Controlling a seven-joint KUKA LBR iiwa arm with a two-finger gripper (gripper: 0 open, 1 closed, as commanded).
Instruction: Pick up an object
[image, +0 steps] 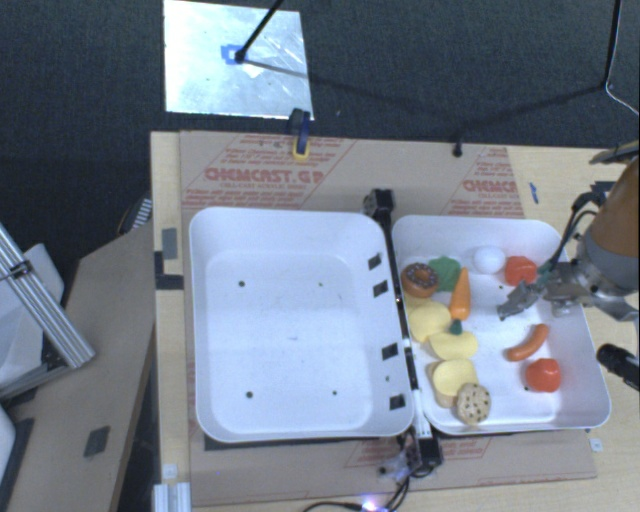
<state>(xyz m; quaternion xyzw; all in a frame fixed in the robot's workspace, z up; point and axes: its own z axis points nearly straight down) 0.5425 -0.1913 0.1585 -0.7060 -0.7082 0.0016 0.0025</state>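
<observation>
Hand (512, 303), grip state indiscernible, above sausage (527, 343); "CHEMCAST GP" sheet (262, 170) on the bench (170, 200) far beyond.

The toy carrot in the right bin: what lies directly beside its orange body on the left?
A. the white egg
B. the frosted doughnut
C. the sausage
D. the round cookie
B: the toy carrot lies tilted in the right bin, with the frosted doughnut just to its left near the divider.

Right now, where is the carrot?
The carrot lies in the right bin, near its left side, between the donut and the gripper.
</observation>
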